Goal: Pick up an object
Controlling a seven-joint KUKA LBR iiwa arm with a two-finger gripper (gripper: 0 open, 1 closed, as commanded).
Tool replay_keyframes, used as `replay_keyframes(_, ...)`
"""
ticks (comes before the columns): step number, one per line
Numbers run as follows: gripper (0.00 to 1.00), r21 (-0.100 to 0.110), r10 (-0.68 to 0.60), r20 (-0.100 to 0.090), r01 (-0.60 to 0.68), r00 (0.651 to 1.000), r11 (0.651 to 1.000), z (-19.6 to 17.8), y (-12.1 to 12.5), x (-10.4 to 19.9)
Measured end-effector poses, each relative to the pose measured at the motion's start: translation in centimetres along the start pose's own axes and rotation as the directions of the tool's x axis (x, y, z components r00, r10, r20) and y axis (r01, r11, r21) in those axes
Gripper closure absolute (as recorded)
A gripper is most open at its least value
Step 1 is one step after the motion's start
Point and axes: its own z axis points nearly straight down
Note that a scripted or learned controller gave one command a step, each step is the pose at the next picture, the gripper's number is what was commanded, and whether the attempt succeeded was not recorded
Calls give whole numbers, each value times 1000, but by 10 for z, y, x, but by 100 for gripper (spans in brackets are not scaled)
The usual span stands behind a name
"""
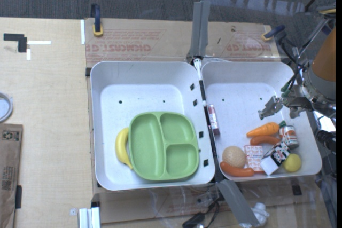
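Camera view: end effector (pixel 280 104) above carrot (pixel 263 129).

green plate (pixel 162 145) | yellow banana (pixel 122 148) | orange carrot (pixel 263 129) | white bins (pixel 101 93)

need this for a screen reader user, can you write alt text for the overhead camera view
A grey robot arm's gripper hangs over the right white bin, above a carrot, a small can, a lemon and other toy food piled in its near corner. The left white bin holds a green divided plate with a banana beside it.
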Motion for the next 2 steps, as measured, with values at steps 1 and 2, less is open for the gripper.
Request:
replay_keyframes(1,0,-1,-104,0,104,995,995,66,-8,-41)
replay_keyframes(2,0,-3,-90,1,90,996,996,95,31,-8)
